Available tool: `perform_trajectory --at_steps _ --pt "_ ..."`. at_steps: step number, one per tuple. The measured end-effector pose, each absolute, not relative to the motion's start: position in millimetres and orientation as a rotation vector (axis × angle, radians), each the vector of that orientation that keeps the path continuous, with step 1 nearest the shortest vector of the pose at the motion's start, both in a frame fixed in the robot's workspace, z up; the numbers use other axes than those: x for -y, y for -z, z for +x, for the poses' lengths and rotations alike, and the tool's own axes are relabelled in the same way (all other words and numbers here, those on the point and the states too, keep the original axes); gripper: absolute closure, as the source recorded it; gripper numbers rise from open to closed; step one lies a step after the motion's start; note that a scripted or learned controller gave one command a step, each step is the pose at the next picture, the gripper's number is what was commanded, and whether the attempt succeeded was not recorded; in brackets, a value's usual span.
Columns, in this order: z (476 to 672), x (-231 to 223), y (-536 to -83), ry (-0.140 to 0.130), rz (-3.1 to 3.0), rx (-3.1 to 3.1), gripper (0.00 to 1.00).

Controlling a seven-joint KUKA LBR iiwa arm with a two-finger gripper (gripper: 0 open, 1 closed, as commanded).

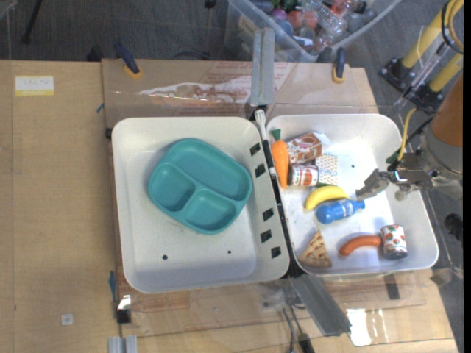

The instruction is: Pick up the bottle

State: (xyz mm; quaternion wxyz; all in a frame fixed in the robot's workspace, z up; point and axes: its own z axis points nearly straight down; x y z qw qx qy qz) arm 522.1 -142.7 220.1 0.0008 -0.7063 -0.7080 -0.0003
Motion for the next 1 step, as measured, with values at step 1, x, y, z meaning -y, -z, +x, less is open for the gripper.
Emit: perform_trajectory --at_steps 1 --pt "596.2 97.7 -112.6 0.0 -2.244 2.198 0.0"
